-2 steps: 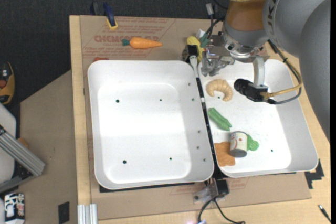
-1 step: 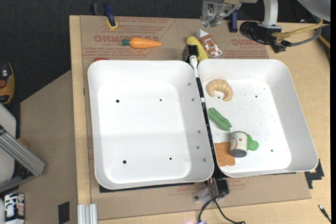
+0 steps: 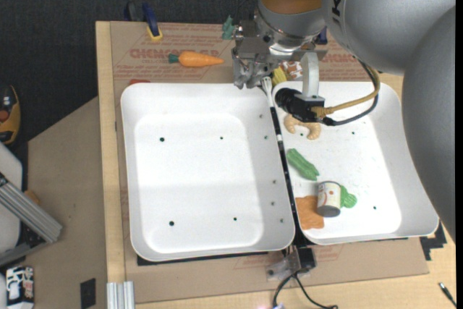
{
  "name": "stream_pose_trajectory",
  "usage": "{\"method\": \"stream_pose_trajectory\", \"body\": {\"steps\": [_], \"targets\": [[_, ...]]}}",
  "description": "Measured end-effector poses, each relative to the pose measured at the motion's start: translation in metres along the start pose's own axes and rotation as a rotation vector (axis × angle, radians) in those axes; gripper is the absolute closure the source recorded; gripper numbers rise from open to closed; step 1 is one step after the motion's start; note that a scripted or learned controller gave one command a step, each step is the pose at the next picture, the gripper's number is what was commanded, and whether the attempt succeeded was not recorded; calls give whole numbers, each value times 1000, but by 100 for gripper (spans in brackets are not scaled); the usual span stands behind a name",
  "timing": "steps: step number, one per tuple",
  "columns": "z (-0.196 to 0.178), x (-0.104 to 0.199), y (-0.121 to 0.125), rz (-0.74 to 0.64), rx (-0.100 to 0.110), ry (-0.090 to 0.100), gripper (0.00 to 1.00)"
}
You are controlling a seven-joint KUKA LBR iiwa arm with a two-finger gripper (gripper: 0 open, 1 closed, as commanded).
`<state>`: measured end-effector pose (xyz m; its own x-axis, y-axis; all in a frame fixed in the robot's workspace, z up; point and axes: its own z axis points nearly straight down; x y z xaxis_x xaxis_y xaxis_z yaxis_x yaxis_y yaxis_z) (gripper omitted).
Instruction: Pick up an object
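The hand hangs over the top rim where the two bins meet, and I honestly can't tell from here how it's set or whether it has anything; nothing visible in it, and the wrist blocks most of the view.

Nearest pickable thing is the tan curled piece, just below and to the right of the hand in the right bin. Could be a toy shrimp or pretzel, hard to say. It looks like light moulded plastic, stiff, a bit slick, so I'd pinch it across the thick part of the curl rather than the thin ends.

Further below the hand is a green pod-shaped toy, long and narrow, probably easiest to grab across its short width. Below that, a small can lying on its side; round and likely to roll, so it would want a grip across the body. It rests against a green leafy bit and a flat orange piece, which looks too thin to get under easily.

Count: two bins, with the left bin holding no toys, five toys in the right one, plus one toy carrot up on the worktop to the left of the hand, outside both bins.
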<state>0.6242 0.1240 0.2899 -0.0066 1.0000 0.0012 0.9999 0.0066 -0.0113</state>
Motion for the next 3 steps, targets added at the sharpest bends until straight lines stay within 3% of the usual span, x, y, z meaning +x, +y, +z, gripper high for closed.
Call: {"method": "stream_pose_trajectory", "body": {"steps": [1,2,3], "targets": [[67,72,-40,-1,0,0,100],[113,102,-69,3,-3,-2,100],[64,102,-147,4,-7,0,100]]}}
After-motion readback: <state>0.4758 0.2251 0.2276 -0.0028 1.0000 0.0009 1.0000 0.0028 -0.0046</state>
